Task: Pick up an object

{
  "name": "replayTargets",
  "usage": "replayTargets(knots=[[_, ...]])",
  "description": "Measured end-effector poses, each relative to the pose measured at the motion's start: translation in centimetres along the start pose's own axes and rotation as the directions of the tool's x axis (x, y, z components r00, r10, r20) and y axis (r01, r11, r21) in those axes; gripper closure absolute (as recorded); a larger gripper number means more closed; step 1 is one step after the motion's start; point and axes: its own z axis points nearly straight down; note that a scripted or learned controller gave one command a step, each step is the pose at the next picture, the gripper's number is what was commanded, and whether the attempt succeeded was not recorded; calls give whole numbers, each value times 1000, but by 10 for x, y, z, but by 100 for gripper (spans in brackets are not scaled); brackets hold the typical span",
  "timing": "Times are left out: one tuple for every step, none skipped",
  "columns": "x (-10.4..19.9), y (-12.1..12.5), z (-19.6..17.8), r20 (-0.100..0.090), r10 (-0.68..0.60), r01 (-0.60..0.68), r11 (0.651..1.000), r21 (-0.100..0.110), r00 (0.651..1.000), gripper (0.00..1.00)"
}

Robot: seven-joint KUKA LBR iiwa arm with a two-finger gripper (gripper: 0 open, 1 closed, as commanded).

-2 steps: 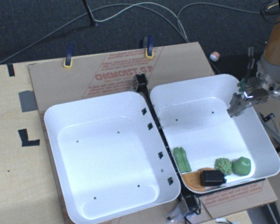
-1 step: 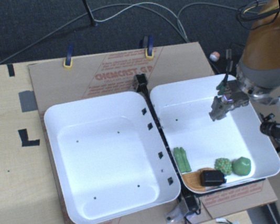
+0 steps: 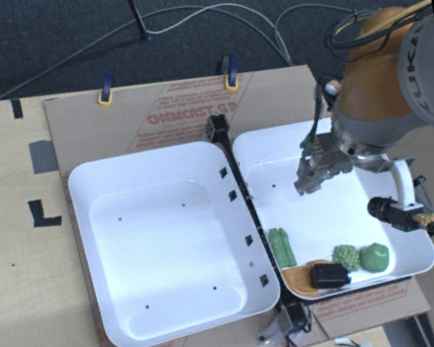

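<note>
Start from the pincer (image 3: 307,180), poised over the bare upper stretch of the right bin (image 3: 277,138), with nothing seen in its grip. Cannot tell how far open it stands: too dark and too small against the wrist to judge.

Look below it, toward the near wall of the same bin, for everything worth taking. Find the long green vegetable (image 3: 281,247) below and a little to the left of the pincer, lying lengthwise hard by the black divider (image 3: 243,205). Find the bumpy green ball (image 3: 346,256) below and slightly right, touching or nearly touching the smooth green piece (image 3: 374,257) further right. Note the black block (image 3: 329,276) almost straight below, resting on the wooden dish (image 3: 299,280), just beside the ball. Leave the left bin (image 3: 163,243), well away to the left, out of it.

Judged as the approach step, with the pick not yet begun. Choose one target before descending rather than dropping into the cluster. Favour, probably, the long green vegetable: apart from the rest, though close to the divider, so turn the grip across its narrow width and keep off the wall. Otherwise try the smooth green piece from its open right side. Travel at height first, centre over the target, then lower straight. Avoid clipping the dish rim, likely to tip the black block. Lift slowly and check for something actually caught.
</note>
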Motion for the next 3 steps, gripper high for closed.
replayTargets(knots=[[58,-3,-5,0,-1,1,1000,-1,1000,100],[103,-7,3,1,1,-1,1000,0,1000,100],[156,-13,11,0,-1,1,1000,-1,1000,100]])
